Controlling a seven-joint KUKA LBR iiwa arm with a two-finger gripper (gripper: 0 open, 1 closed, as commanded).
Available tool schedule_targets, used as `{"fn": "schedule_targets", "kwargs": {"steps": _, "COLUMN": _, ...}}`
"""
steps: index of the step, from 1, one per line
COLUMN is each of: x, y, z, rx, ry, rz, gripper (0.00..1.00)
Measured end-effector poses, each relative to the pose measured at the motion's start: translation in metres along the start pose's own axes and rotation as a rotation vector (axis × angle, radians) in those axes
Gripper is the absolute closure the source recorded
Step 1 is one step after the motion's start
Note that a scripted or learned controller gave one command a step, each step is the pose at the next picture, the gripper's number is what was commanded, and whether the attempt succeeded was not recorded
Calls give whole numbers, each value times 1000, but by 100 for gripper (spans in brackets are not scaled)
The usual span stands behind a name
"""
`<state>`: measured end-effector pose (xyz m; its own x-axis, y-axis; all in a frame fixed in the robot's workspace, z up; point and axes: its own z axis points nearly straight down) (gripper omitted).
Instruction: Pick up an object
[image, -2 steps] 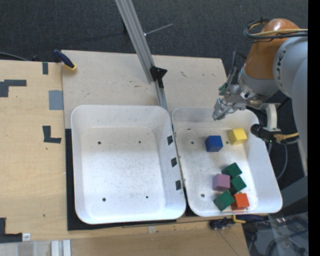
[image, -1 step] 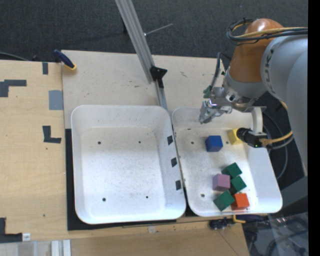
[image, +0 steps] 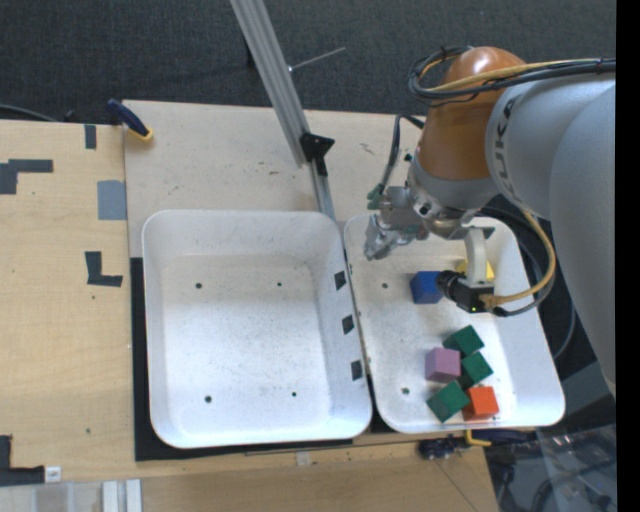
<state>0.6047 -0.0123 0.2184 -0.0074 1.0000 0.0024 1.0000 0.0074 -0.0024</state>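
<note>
Wooden surface (image: 60, 330) carries two white bins side by side; the left bin (image: 245, 330) lies at nine o'clock of the right bin (image: 395, 330). The hand (image: 381, 243) hangs over the right bin's twelve-o'clock corner, nothing between its tips, though I cannot tell their spread. The pick looks not yet done. A blue block (image: 426, 288) sits at four o'clock of the hand, with open floor around it; the other blocks (image: 460, 375) crowd the bin's five-o'clock rim.
</note>
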Motion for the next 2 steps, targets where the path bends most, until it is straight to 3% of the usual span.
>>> {"fn": "schedule_targets", "kwargs": {"steps": 2, "x": 112, "y": -54, "z": -13, "rx": 1, "ry": 0, "rz": -1, "gripper": 100}}
